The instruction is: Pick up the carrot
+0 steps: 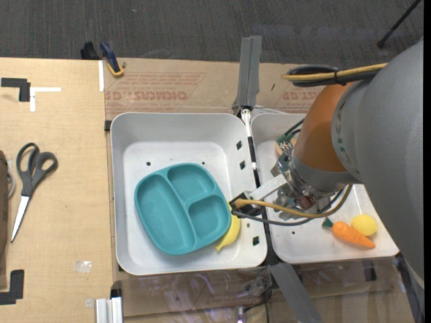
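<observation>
The orange carrot (355, 235) lies in the right bin (316, 253) near its front right corner, with its green stub pointing left. The gripper (297, 196) hangs under the orange wrist band over the middle of the right bin, left of the carrot and apart from it. The wrist and cables hide most of it. Nothing is seen held in it.
A yellow lemon-like fruit (364, 224) touches the carrot's far side. The left bin (128, 180) holds a teal divided plate (180, 208) and a banana (230, 235) at its right edge. A yellow cable (283, 208) crosses the wall between the bins. Scissors (28, 177) lie on the bench at left.
</observation>
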`<state>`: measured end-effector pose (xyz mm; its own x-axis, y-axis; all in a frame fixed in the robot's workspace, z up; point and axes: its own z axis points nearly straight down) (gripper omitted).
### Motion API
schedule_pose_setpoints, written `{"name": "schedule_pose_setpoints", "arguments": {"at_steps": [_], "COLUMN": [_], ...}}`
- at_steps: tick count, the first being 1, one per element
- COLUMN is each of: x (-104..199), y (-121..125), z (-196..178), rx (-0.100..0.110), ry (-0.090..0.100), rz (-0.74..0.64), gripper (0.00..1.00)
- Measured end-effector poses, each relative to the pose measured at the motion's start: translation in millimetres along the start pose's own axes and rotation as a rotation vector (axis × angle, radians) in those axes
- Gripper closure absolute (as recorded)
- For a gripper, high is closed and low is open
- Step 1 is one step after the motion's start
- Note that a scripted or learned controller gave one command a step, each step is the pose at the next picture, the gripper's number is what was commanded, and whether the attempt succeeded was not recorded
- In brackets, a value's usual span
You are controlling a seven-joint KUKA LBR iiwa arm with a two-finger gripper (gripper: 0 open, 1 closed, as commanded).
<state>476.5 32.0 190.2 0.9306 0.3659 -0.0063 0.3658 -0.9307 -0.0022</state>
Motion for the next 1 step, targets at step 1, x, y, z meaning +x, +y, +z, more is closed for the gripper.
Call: {"name": "schedule_pose_setpoints", "arguments": {"at_steps": [1], "x": [19.0], "y": [-47.2], "z": [-39.6], "rx": [-0.002], "ry": [0.001], "rz": [-0.031], "gripper": [1.00]}}
